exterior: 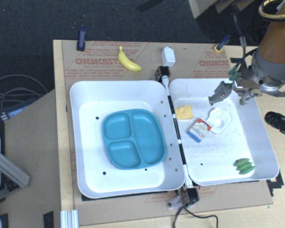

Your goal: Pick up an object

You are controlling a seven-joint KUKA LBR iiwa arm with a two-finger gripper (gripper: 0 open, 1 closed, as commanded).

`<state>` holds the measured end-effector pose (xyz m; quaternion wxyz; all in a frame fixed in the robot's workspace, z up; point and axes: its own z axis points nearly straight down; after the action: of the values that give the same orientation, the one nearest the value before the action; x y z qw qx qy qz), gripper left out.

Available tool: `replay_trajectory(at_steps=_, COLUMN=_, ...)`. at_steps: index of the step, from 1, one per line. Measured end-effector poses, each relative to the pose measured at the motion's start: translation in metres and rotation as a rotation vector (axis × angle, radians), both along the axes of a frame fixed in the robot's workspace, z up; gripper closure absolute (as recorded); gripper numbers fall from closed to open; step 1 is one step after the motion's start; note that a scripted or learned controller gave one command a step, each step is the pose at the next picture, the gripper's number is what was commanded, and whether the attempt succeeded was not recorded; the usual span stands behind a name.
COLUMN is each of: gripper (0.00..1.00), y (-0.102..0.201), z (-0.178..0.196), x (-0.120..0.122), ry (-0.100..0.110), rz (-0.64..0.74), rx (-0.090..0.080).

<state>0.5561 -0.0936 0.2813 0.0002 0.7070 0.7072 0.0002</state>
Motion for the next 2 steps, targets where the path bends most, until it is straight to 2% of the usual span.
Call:
replay_trajectory(at_steps=1, gripper=0.00, y=-0.007, z=-0.151, x=0.021, ry=0.003, rz=-0.001, rx=0.000)
replay_trajectory(at_steps=2, gripper=0.00, y=-0.011, z=-0.193, x=0.051, ry=-0.006, rz=0.001, rx=0.001)
